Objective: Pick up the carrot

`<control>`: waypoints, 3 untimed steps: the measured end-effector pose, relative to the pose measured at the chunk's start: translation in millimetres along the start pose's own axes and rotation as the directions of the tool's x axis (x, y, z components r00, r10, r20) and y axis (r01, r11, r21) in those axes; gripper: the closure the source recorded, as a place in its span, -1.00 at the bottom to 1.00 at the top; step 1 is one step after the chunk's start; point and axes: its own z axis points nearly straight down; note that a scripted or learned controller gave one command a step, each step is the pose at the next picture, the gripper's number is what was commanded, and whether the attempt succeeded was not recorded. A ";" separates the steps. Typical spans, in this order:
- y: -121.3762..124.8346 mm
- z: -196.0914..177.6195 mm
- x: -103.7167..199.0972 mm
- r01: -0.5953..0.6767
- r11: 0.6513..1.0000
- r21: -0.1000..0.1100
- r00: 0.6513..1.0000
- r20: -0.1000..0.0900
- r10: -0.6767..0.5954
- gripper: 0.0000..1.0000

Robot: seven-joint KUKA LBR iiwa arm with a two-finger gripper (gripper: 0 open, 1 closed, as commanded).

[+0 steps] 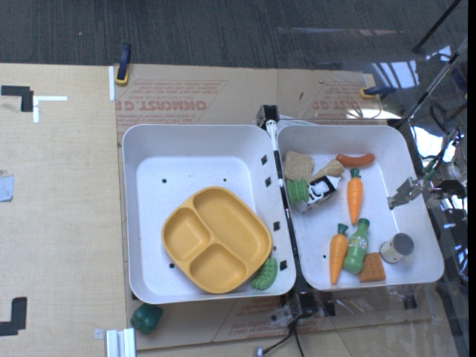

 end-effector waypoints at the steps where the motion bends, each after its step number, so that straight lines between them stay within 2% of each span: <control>1: 7.1 104.2 27.7 0.153 0.988 -0.003 0.988 0.001 -0.153 -1.00; 2: 43.7 105.1 56.2 -0.379 0.925 0.001 0.925 0.001 0.379 -1.00; 3: 43.1 97.0 55.9 -0.371 0.929 0.005 0.929 0.004 0.371 1.00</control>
